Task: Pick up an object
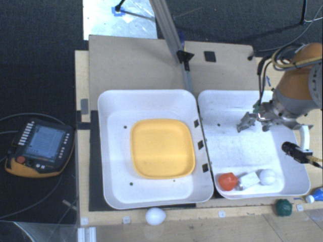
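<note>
Dark carpet surrounds the bench (136,69), with a white egg-shaped object (155,216) lying at its near edge outside the bins. Inside the right bin (237,150), along the near wall, sit a red ball (227,181) and a white object (258,178) whose long axis runs left-right. Farther back, the gripper (252,122) hangs over the bin's far part, fingers apparently spread with nothing between them. The left bin (113,150) holds a yellow plate (163,148).
</note>
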